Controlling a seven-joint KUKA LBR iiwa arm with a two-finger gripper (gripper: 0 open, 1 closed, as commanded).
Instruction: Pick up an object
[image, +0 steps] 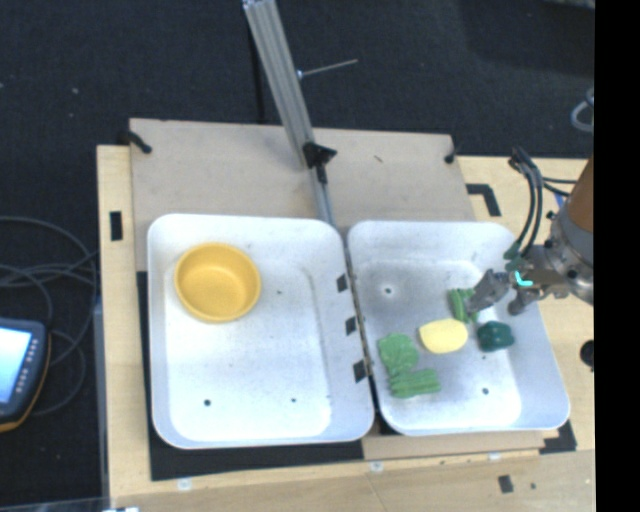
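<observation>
Knobbly green lump (406, 367) beside smooth yellow oval (442, 336).

Pale wooden bench (115, 330) on dark speckled floor (60, 90), loose cables (45, 262) alongside

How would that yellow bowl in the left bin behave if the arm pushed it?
The yellow bowl sits upright on a flat base, so it would probably slide across the left bin rather than roll. It looks like thin plastic, likely light and stiff. Its smooth rim may slip between narrow fingers.
</observation>
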